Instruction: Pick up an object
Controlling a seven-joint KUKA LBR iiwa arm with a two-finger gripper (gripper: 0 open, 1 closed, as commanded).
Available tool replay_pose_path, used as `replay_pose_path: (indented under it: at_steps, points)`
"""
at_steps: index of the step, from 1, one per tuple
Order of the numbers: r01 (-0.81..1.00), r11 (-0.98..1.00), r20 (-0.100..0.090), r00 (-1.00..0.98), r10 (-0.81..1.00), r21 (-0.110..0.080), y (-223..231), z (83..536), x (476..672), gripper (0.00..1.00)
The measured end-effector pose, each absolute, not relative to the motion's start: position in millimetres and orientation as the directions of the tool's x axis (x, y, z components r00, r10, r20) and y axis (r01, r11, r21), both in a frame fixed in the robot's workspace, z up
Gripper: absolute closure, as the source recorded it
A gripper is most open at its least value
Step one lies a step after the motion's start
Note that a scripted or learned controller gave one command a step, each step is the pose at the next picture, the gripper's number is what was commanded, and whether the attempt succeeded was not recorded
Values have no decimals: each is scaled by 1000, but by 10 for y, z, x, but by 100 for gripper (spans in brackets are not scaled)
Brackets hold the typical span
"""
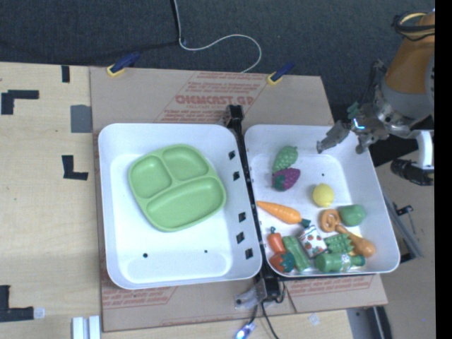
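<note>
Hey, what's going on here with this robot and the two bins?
A robot arm reaches in from the right, its hand above the upper right corner of the right bin, holding nothing. Toy foods lie in that bin, among them a carrot and a yellow ball. The left bin holds a green divided plate.

The right bin (367, 182) holds toy food: green grapes (286, 157) touching purple grapes (286, 179), a yellow lemon (323, 195), an orange carrot (280, 212) lying slantwise, and a crowded pile (321, 247) in the near corner.
</note>
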State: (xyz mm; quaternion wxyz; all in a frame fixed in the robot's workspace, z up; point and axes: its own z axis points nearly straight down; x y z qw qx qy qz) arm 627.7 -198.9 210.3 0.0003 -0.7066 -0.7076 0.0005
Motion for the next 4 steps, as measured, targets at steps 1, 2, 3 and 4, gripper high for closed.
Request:
replay_pose_path:
  at_steps: [1,2,3,4]
  points:
    - [1000,2,-4,-2,1000,12,-1520,1048,6150,0]
    - [1000,3,1,-3,1000,-3,-1009,837,5668,0]
    - [1000,2,-1,-2,1000,-1,-1033,945,5686,100]
    - [1000,9,4,-9,1000,4,-186,1894,5246,100]
